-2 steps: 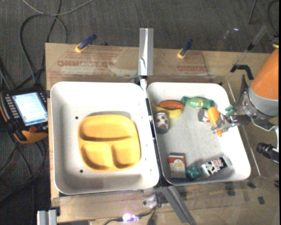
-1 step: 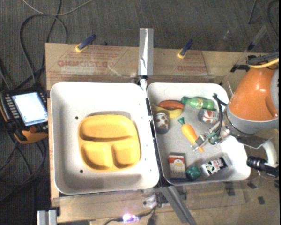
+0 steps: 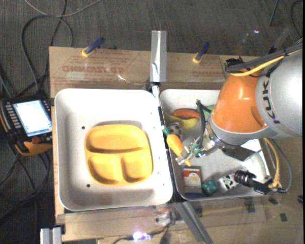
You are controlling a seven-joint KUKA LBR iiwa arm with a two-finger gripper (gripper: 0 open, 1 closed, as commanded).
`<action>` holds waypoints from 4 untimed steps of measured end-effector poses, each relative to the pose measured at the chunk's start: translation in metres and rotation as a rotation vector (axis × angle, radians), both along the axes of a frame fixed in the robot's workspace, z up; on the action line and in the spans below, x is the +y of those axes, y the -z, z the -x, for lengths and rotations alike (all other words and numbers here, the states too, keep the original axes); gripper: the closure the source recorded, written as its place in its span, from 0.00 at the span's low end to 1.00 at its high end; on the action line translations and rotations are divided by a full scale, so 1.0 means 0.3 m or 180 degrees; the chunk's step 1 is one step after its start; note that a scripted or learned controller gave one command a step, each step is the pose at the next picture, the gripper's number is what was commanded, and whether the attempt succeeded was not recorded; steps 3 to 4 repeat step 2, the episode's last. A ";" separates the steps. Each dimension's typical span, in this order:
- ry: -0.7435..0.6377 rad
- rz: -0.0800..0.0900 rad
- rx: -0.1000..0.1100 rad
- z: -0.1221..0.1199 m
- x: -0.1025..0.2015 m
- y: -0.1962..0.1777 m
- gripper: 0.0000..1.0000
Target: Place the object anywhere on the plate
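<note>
A yellow plate with three compartments lies in the left white bin. In the right bin, an orange carrot-shaped toy lies tilted along the left wall. My gripper hangs low just right of the carrot's lower end, close to it or touching it. The grey and orange wrist hides most of the gripper from above. Whether anything is held cannot be made out.
The right bin also holds a red and yellow rounded toy at the back, a small red and white box and a teal object at the front. The divider wall runs between the bins.
</note>
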State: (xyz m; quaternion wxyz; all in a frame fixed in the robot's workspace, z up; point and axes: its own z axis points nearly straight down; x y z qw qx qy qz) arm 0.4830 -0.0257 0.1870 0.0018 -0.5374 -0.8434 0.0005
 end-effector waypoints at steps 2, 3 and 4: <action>0.0017 0.0001 0.0003 -0.027 0.245 0.016 0.00; 0.0017 0.0001 0.0003 -0.027 0.245 0.016 0.00; 0.0017 0.0001 0.0003 -0.027 0.245 0.016 0.00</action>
